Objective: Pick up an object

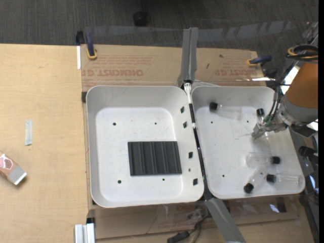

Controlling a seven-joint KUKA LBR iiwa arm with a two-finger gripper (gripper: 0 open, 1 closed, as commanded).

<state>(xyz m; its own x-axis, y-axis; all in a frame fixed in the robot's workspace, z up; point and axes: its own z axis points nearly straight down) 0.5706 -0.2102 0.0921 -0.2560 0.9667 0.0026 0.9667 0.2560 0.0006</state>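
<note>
Vials with black caps are what I have to choose from, all lying in the right bin (202,151). Nearest the camera's edge of that bin, one vial (254,180) lies slanted with its cap (248,188) toward the front wall, and just beside it another (284,178) lies along the front right corner. A little further in, a third (263,160) sits almost invisible but for its cap. I judge these clear bodies to be the main hazard: they barely stand out from the white floor, they are round, and a closing grasp slightly off centre would squirt one sideways or roll it against a neighbour. Past those, the gripper (264,129) is low over the bin's right half, under the orange band (305,87); I cannot tell from this slant whether its fingers are apart or together, nor whether anything is between them, so a lift from here could well come up with nothing. Further back, a capped vial (228,111) lies near the rear wall, well apart from the rest. The left bin (93,151) carries a dark ribbed block (154,158), out of the arm's present reach. On the bench at far left lie a small tube (11,169) and a pale strip (28,133).
</note>
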